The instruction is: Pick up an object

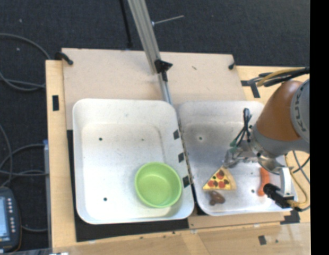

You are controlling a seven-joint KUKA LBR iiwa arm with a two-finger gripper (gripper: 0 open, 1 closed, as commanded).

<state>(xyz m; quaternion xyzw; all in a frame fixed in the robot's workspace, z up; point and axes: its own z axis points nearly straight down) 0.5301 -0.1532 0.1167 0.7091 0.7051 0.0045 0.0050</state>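
Note:
A toy pizza slice (219, 180), yellow with red spots, lies in the right bin (207, 121) near its front. A small brown lump (216, 197) sits just in front of the slice. An orange piece (263, 177) lies at the bin's right side, partly covered by the arm. My gripper (231, 159) hangs low over the right bin, just behind and to the right of the pizza slice. I see nothing held in it. A green bowl (158, 184) stands in the left bin (101, 126), at its front right corner.
An aluminium post (147, 33) slants down from the top to the back edge between the two bins. The arm's orange band (278, 110) and grey wrist cover the right bin's right side. Black clips (182, 157) sit on the wall between the bins.

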